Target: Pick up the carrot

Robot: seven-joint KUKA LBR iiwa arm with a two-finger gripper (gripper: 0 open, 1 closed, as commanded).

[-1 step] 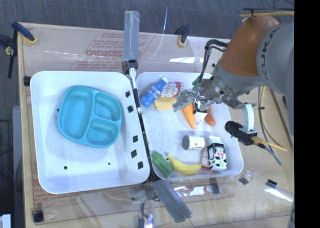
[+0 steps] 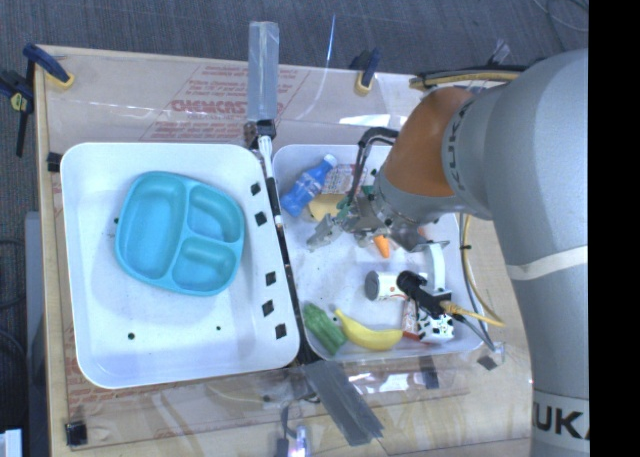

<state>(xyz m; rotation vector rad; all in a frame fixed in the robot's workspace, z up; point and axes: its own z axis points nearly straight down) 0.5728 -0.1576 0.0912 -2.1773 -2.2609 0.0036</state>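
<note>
carrot tucked under the wrist in a crowded right bin

arm comes in from the right, orange-banded wrist low over the right bin [image 2: 330, 280]. tool [image 2: 332, 228] sits at the bin's left-middle, pointing toward the divider between the bins; cannot tell if it is wide or narrow, and nothing is seen held. carrot [image 2: 381, 243] is a small orange piece in the middle of the right bin, just beside the wrist body and partly covered by it, off to the right of the tool tip.

clutter around it: blue bottle [image 2: 308, 183] at the far left of the bin, pale yellow item [image 2: 325, 207] just under the bottle and near the tool. small grey object [image 2: 372, 285] lies just below the carrot. banana [image 2: 368, 333] is along the near wall, green item [image 2: 322, 325] touching its left end, black-and-white item [image 2: 435, 326] at its right end. white piece [image 2: 437, 263] is right of the carrot.

left bin [image 2: 90, 345] holds a blue divided plate [image 2: 180, 232], well apart from the tool. both bins sit on the counter [image 2: 150, 95].
</note>
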